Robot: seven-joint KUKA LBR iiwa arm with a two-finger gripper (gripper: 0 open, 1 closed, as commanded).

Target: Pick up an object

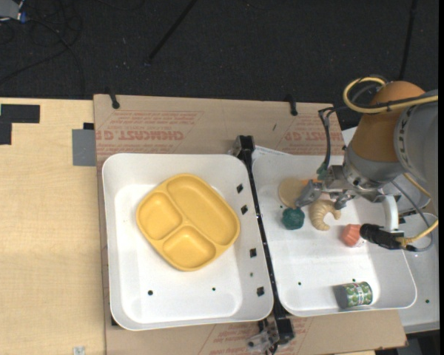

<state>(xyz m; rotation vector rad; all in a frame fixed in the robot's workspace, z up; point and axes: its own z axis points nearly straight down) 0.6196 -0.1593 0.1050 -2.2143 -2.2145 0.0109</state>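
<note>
Lying nearest, a green can (354,294) rests in the right bin (311,302). My gripper (324,196) hovers open over a tan croissant-shaped toy (322,214), holding nothing.

A yellow divided plate (188,221) lay in the left bin (126,287), well left of the gripper.

2 bins side by side on the bench (37,220). Left bin (126,287): 1 divided plate (187,221), 3 compartments, lying near its centre. Right bin (318,287): ball (292,218) toward its left side; croissant-shaped item (323,213) just right of the ball; small round item (352,235) further right; can (354,294) on its side near the front edge.
</note>
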